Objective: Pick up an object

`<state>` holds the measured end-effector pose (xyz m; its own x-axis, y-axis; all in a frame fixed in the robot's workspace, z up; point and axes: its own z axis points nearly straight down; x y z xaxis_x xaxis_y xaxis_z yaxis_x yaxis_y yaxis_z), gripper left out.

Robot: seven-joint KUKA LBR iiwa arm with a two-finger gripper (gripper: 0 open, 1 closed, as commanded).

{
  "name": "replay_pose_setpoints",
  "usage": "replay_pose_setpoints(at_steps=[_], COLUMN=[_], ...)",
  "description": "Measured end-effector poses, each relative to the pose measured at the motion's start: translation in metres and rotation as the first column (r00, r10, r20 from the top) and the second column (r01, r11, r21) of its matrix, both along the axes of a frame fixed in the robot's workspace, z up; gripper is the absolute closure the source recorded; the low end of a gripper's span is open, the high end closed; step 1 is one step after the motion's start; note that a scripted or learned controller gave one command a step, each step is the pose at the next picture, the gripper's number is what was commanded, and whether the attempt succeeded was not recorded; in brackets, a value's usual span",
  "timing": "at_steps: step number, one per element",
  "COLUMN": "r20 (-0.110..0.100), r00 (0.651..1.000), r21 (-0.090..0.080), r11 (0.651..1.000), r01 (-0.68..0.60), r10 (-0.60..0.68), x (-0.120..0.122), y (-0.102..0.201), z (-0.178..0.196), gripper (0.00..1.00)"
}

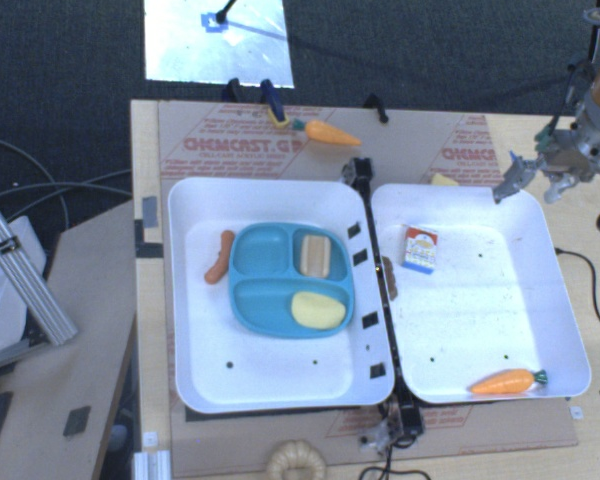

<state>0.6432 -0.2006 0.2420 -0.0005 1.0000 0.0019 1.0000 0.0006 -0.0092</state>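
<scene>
My tool [533, 176] hung spread and holding nothing above the far right corner of the right bin [550, 258]. Below it in that bin I saw a small carton [419, 248] near the divider and a carrot [503, 381] at the near edge. The left bin [195, 268] held a blue tray [265, 293].

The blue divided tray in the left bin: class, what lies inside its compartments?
Inside the blue tray: a tan bread-like slice upper right, a yellow lump below. Whatever lies beneath them is covered.
</scene>
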Motion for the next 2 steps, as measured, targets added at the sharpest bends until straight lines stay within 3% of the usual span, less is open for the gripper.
replay_pose_setpoints(at_steps=[1,2], r20=[0.012,0.008], r00=[1.0,1.0], r21=[-0.003,-0.002], r11=[1.0,1.0], r01=[-0.003,-0.006], r10=[0.003,0.006], x=[0.002,0.011], y=[0.001,0.005], z=[0.008,-0.039], gripper=[0.0,0.0])
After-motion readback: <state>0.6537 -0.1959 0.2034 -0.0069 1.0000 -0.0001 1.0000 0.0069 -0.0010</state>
